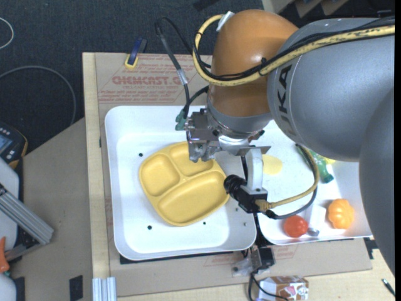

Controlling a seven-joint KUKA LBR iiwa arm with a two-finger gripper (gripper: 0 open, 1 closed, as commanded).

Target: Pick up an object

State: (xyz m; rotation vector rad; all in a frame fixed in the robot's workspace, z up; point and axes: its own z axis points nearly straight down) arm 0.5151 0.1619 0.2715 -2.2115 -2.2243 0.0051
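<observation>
We see bright, even overhead light and soft shadows. Glare sits on the orange band [250, 46]. The near arm [341, 86] is slightly blurred.

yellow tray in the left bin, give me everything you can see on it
The yellow tray is a glossy, plastic-looking divided plate with rounded corners and three compartments: two small ones at the far side, one long one nearer the camera. It lies flat and upright on the floor of the left bin, turned at an angle. All compartments look bare. The gripper sits over its far right edge; contact is unclear.
</observation>
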